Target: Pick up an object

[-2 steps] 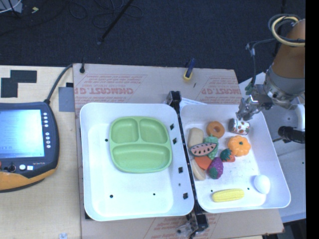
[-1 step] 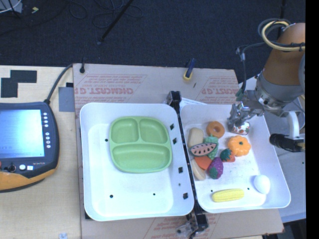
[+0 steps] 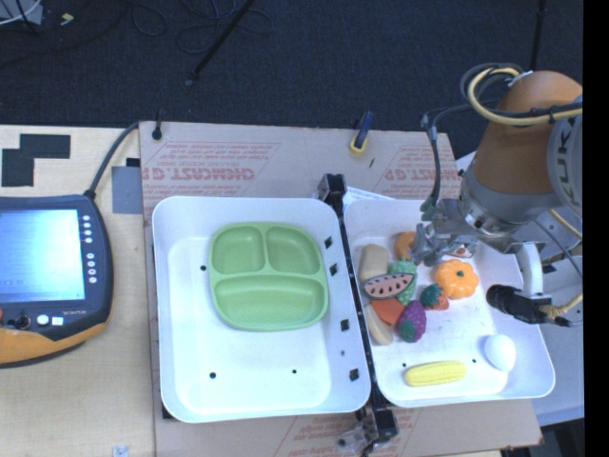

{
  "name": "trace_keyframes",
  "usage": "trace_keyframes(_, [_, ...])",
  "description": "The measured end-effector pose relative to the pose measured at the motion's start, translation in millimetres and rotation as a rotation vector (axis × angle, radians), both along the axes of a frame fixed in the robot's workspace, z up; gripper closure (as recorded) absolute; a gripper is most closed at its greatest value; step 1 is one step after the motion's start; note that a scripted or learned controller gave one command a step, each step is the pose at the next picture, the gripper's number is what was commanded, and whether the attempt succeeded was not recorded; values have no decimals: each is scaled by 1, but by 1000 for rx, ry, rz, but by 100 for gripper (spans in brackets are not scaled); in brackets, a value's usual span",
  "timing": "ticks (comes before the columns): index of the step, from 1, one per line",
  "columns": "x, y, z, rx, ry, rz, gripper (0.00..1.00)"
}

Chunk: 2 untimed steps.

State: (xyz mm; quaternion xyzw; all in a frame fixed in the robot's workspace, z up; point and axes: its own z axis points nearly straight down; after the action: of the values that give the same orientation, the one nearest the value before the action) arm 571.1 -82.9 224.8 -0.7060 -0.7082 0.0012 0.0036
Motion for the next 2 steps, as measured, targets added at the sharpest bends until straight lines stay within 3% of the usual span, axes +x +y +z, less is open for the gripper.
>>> trace_keyframes(2, [-61, 105, 9, -1, 0, 2, 100])
